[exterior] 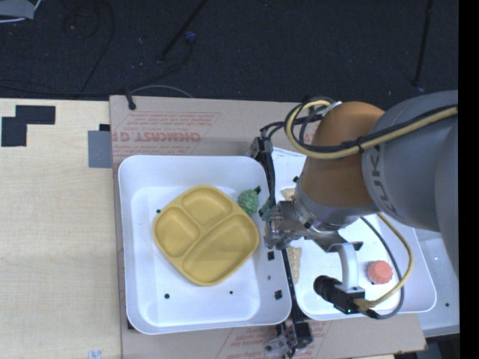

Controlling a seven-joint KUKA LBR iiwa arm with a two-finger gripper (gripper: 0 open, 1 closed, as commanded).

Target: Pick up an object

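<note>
Two bins [142, 193] sit mid-frame; the gripper [273, 234], aperture impossible to tell, hangs over their divider, so it should descend squarely on the green object [248, 198] beside the yellow plate [206, 234].

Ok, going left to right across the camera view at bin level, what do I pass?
Left bin's wall → yellow divided plate → small green object → gripper at the divider between the bins → orange-red object in the right bin.

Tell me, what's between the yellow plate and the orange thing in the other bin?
In the camera view, the robot's gripper and wrist sit between the yellow plate and the orange thing, over the divider where the two bins meet.
</note>
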